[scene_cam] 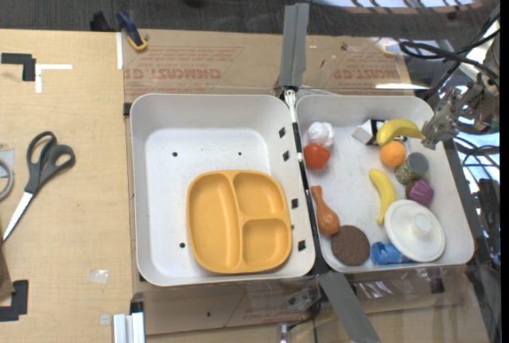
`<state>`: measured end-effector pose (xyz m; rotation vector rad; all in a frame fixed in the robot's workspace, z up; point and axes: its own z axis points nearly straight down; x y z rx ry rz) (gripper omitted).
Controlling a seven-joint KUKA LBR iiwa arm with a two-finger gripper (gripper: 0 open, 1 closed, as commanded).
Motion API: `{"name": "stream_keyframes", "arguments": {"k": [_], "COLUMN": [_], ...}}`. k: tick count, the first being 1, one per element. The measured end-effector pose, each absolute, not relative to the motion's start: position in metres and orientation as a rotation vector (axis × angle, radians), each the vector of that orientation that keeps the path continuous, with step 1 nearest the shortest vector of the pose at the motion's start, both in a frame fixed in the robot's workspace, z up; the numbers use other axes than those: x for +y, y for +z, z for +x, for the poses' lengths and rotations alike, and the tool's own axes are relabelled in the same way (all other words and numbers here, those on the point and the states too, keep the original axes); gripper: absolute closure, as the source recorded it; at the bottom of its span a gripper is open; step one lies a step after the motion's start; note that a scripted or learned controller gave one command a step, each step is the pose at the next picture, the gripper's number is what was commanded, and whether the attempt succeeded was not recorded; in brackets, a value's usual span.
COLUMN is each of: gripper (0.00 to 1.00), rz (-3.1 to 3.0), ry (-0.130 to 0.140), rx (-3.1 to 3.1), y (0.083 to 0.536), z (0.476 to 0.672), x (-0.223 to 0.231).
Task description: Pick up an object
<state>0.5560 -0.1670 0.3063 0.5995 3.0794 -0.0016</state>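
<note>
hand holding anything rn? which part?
Nothing visibly held. The hand sits at the right white bin's far right rim, beside the curved yellow banana.

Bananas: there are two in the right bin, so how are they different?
The upper banana lies crosswise near the bin's far wall, arched like a hump. The lower banana lies lengthwise, nearly straight, in the middle of the bin. The upper one sits just above the orange; the lower one ends beside the white lid. Both are yellow toy fruit.
</note>
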Motion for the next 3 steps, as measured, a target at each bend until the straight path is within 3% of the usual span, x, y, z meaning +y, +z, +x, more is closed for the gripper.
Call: {"name": "stream_keyframes", "arguments": {"k": [1, 2, 3], "gripper": [0.0, 0.0, 0.0], "rz": [0.599, 0.935, 1.2], "ry": [-0.001, -0.001, 0.0], "rx": [3.08, 2.997, 2.898], "y": [0.306, 0.207, 0.105], "z": [0.556, 0.61, 0.617], "x": [-0.167, -0.156, -0.135]}}
